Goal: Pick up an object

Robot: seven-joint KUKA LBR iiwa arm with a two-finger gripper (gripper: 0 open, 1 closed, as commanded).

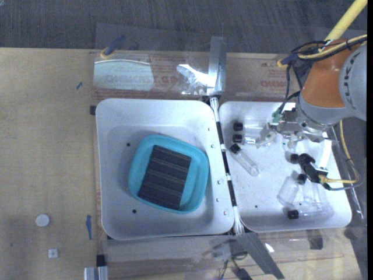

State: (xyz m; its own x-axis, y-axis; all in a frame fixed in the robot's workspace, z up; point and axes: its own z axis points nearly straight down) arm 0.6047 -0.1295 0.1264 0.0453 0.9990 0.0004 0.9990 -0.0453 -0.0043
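1. Bins: two, side by side, left bin and right bin.
2. One turquoise tray with a dark ribbed block lies in the left bin.
3. Several clear vials with black caps lie scattered in the right bin; exact count unclear. One vial runs diagonally, cap far-left.
4. Gripper hangs over the far right bin; its state cannot be told.

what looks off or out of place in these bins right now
Nothing looks spilled or broken. The right bin holds several small clear bottles with black caps lying on their sides, scattered at different angles. In the left bin, the blue tray with its dark ridged insert sits tilted, not square to the walls.
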